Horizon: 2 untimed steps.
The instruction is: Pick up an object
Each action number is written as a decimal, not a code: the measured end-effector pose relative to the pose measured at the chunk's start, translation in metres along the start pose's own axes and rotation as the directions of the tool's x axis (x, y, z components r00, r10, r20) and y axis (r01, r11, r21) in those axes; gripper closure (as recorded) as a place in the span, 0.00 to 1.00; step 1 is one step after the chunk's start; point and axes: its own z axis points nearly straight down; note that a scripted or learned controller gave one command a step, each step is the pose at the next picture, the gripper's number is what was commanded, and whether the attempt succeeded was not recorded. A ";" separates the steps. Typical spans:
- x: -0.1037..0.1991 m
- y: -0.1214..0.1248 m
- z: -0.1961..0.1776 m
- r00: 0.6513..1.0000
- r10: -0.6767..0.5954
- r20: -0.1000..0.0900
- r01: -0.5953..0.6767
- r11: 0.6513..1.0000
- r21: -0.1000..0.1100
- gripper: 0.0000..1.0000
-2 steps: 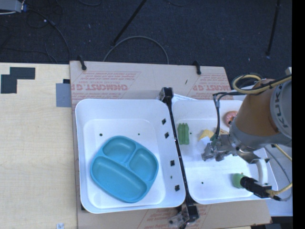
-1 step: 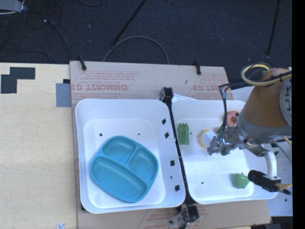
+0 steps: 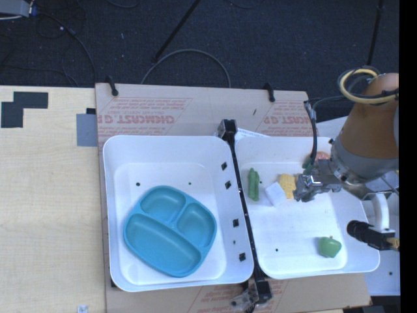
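- Reaching in from the right of the camera view, the grey arm (image 3: pixel 365 142) with its orange band extends over the right-hand white bin (image 3: pixel 293 266), its gripper (image 3: pixel 305 189) low above the upper middle of that bin.
- The gripper sits just beside a yellow object (image 3: pixel 287 182), which lies touching or nearly touching a small white block (image 3: pixel 273 193); whether the gripper contacts either one cannot be told, and how the end effector is set cannot be told either, since that part is small and blurred.
- A green elongated object (image 3: pixel 253 184), perhaps a toy vegetable, lies near the left wall of the right bin, just left of the white block.
- A small reddish item (image 3: pixel 322 155) shows near the arm at the upper right of the same bin; its shape is unclear.
- A rounded green object (image 3: pixel 330 246), resembling a toy pepper, rests well apart from the others in the lower right corner of the bin.
- The left-hand white bin (image 3: pixel 117 155) holds a blue divided plate (image 3: pixel 171 230) with three compartments, lying flat towards the lower part.
- Both bins rest on cardboard sheets (image 3: pixel 169 113) on the bench.
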 end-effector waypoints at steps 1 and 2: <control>0.050 -0.004 -0.007 1.000 -0.002 -0.002 0.002 1.000 0.005 1.00; 0.109 0.005 -0.008 1.000 -0.004 -0.002 0.004 1.000 0.006 1.00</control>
